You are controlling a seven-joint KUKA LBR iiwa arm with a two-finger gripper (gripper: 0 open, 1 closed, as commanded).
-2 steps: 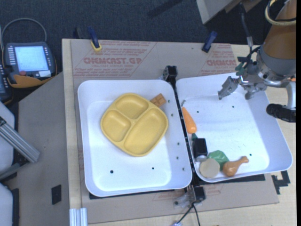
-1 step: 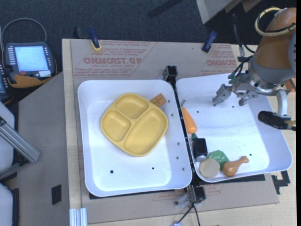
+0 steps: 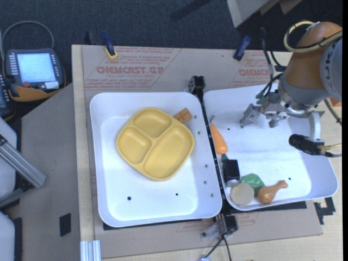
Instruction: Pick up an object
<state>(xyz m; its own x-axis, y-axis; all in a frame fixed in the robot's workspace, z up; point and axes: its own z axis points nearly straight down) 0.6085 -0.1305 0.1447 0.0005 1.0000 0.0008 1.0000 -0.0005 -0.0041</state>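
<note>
We see, w/ right bin [image 3: 321,186] as ref: drumstick [image 3: 271,191], green toy [image 3: 253,180], black block [image 3: 231,170] by its near wall; carrot [image 3: 218,139] along left wall; gripper [image 3: 260,115] over far part, fingers splayed, grasping nothing

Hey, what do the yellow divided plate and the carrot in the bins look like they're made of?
Yellow divided plate: likely molded plastic, with a smooth, slightly satin surface, one even color and soft rounded compartment ridges.

Carrot: probably a plastic toy, with flat uniform orange and a smooth skin without real texture. It is small in the view, so rubber or foam cannot be ruled out.
</note>
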